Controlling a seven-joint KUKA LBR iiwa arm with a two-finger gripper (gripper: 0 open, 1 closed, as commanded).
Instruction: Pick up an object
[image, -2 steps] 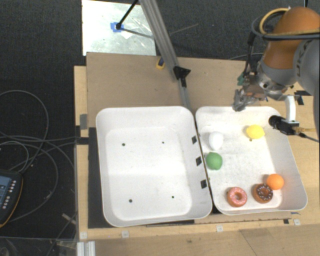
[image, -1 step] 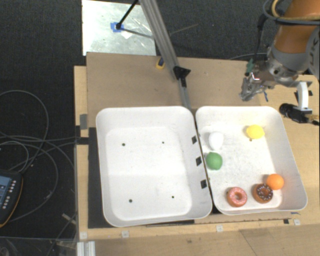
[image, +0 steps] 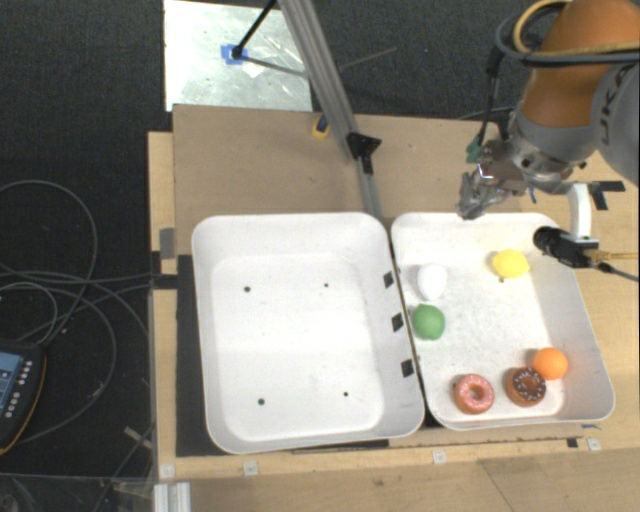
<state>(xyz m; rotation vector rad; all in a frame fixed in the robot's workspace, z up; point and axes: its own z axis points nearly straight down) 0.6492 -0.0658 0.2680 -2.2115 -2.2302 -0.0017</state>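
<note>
Nothing's picked up yet: the gripper (image: 474, 203) hangs over the right bin's (image: 580, 330) far rim, grip state I cannot tell, while ball (image: 433, 281), lemon (image: 510, 263) and donuts (image: 474, 393) lie untouched inside.

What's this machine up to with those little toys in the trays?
A grey and orange robot arm reaches in from the right, and its gripper hangs over the far edge of the right bin. That bin holds a white ball, a green ball, a yellow piece, an orange ball and two doughnut-shaped toys. Its job is to pick one up, but it is not touching any of them yet.
</note>
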